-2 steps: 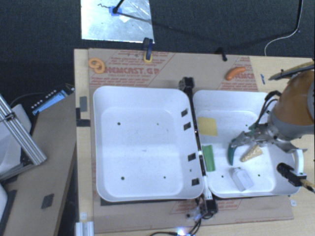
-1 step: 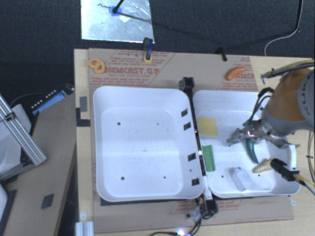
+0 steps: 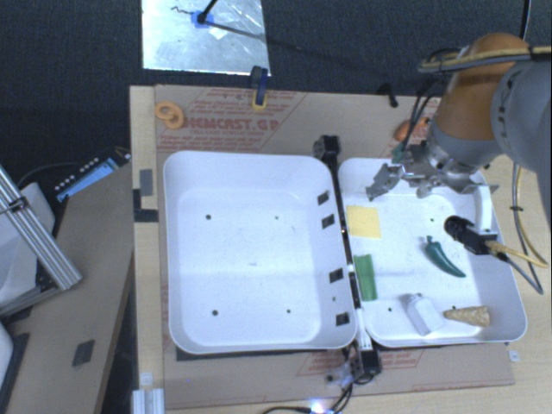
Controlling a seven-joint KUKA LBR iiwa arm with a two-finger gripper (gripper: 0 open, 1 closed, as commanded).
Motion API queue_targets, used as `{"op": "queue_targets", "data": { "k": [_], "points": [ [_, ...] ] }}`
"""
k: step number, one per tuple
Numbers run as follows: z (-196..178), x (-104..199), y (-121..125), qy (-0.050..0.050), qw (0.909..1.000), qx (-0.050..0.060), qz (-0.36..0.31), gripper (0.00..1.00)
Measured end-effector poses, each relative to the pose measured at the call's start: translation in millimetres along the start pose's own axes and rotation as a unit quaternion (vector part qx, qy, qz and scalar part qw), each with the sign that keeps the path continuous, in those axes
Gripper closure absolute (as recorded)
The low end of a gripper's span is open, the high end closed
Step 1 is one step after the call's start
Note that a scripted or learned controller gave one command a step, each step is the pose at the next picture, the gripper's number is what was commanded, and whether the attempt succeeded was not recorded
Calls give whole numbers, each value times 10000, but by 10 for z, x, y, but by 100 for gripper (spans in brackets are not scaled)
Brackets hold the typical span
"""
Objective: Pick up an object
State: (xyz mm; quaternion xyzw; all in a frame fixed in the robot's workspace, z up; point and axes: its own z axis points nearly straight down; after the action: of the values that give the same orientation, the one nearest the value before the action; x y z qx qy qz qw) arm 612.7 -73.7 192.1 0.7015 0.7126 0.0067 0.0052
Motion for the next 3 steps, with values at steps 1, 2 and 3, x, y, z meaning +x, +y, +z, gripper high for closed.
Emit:
{"op": "queue_targets", "data": {
  "k": [1, 2, 3],
  "points": [
    [-2447, 358, 39, -12, 10000, -18, 34, 0],
    [-2458, 341, 34, -18, 10000, 48, 24, 100],
    [-2813, 949, -335, 2, 10000, 60, 27, 100]
  ]
}}
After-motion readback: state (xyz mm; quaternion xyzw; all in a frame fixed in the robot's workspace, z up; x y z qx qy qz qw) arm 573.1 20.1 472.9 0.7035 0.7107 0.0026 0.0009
